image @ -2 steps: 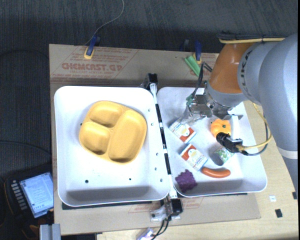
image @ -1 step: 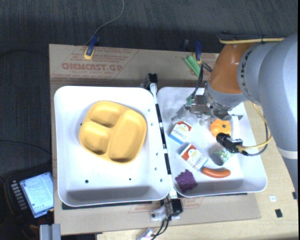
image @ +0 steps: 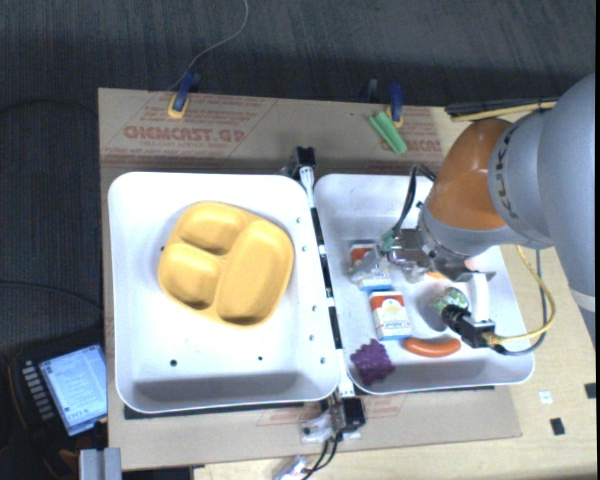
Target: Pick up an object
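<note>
Grey tool (image: 412,256) above right bin (image: 345,196)

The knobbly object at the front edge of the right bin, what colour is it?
Purple, seen in the camera view.

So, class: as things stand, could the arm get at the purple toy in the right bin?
Probably yes. The purple toy sits uncovered at the right bin's near-left corner, apart from the box and sausage. The bin walls beside it may crowd the gripper.

Grey rounded arm (image: 560,168), orange band (image: 465,183) above the wrist, thin black cable (image: 410,200) looping beside that band.
</note>
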`<action>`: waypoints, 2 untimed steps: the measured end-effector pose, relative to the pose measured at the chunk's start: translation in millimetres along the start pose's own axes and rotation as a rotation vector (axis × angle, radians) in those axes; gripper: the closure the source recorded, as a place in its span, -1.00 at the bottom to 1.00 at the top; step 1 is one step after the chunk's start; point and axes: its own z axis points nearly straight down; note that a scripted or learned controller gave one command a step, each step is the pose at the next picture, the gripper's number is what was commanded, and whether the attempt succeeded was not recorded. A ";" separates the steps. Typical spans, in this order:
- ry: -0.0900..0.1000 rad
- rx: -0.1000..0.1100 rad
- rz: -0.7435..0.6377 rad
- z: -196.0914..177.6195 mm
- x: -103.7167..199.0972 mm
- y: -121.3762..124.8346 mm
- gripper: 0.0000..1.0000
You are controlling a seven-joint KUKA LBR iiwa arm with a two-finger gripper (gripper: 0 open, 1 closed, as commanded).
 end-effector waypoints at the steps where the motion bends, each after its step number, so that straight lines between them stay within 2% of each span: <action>1: -0.002 -0.003 0.001 -10.8 -1.0 1.2 1.00; 2: 0.003 0.010 -0.001 -96.7 53.0 -83.4 1.00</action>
